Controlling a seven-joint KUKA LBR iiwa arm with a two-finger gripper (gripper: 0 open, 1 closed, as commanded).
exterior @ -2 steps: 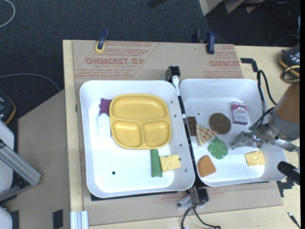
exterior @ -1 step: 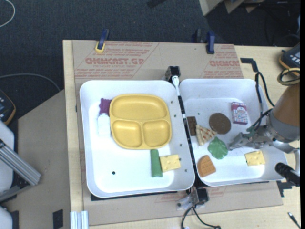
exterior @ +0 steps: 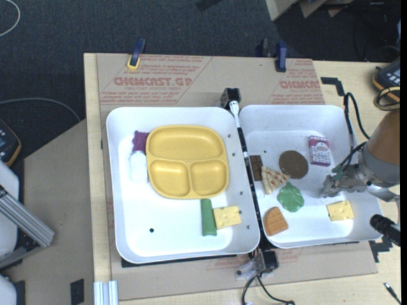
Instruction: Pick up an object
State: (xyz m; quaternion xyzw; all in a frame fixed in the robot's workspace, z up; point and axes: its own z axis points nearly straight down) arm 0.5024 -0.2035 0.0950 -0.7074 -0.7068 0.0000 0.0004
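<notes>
A dark carpeted floor (exterior: 76, 18) surrounds a bench topped with brown cardboard (exterior: 191, 75) printed in red lettering, and on it two shallow white bins sit side by side, touching along their inner rims. The left bin (exterior: 121, 189) holds a yellow divided tray (exterior: 187, 161) with three compartments, lying flat near the bin's middle; just beside its left edge are a purple item (exterior: 140, 140) and a white bottle-like item (exterior: 137, 167), too small to name more closely. Below the tray a green stick-shaped block (exterior: 208, 217) stands next to a yellow cheese-like slab (exterior: 227, 216), the two touching. The right bin (exterior: 280, 116) carries a scatter of toy food: a small red-and-white carton (exterior: 319, 150) toward the far side, a brown round disc (exterior: 293, 164) near it, a dark brown bar (exterior: 255, 168) against the left wall, a pizza-slice wedge (exterior: 273, 180), a green leafy piece (exterior: 291, 197), an orange-brown waffle-like piece (exterior: 275, 221) at the near rim, and a second yellow cheese piece (exterior: 340, 211) at the near right. The arm (exterior: 385, 151) enters from the right, and its gripper (exterior: 337, 186) hangs low over the right bin just above that cheese piece; whether its jaws are apart or together cannot be told, and nothing is seen between them.
</notes>
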